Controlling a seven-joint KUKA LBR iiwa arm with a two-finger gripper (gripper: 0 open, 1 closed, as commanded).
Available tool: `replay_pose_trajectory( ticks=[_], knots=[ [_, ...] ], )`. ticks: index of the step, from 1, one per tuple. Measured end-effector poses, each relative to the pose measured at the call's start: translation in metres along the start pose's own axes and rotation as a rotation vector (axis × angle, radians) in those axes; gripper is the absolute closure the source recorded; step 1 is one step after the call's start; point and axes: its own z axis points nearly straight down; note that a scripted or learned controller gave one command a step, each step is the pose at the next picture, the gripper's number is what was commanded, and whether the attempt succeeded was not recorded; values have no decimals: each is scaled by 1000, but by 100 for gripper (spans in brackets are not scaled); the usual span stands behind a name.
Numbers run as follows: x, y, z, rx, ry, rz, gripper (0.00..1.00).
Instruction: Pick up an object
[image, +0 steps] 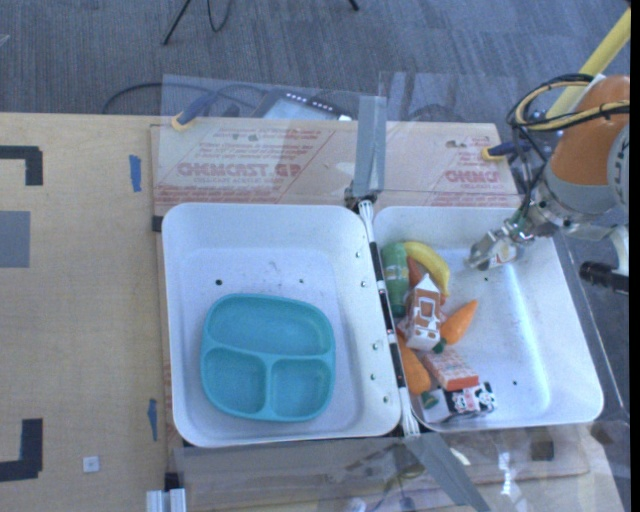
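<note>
My gripper (493, 253) hovers over the upper part of the right bin (560, 340), open, with nothing between its fingers. To its left lies a yellow banana (427, 263) beside a green item (396, 266). Below them a small white and orange carton (425, 311) stands next to a carrot (459, 322). Farther down lie an orange item (413, 369), an orange box (456, 369) and a black and white pack (468, 401). All these things crowd the bin's left side.
The left bin (190, 260) holds a teal divided plate (268, 356). A raised divider (381, 300) separates the two bins. The arm's orange band (585, 140) and cables are at the upper right. Bare white floor shows in the right bin's right half.
</note>
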Motion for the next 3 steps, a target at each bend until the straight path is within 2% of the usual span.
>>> replay_pose_trajectory(
  ticks=[1,2,3],
  knots=[
    [50,20,-139,-10,-19,124,100],
    [105,41,-146,-7,-17,60,100],
    [172,48,-150,-6,-16,51,100]
  ],
)
